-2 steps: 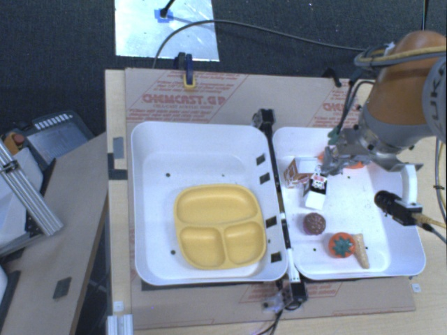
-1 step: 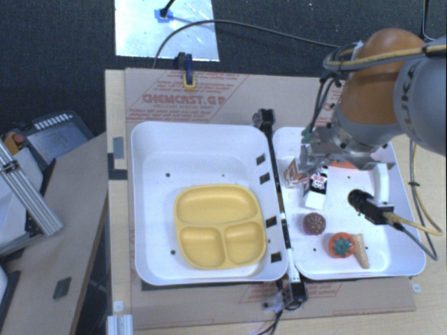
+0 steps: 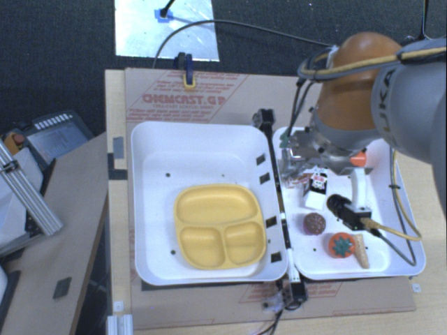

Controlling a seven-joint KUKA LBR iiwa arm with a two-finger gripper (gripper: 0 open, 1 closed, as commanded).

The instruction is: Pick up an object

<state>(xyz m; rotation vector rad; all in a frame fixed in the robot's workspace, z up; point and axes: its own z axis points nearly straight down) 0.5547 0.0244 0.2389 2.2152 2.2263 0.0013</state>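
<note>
Bright, even overhead light, soft shadows, slight blur, mild glare on bins [image 3: 202,135].

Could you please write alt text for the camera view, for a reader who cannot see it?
A grey arm with an orange band reaches from the right, its gripper low over the right bin, which holds a brown ball and other small items. The left bin holds a yellow divided tray.

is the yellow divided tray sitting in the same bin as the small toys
No: the yellow divided tray lies in the left bin, while the small toys lie in the right bin.
</note>
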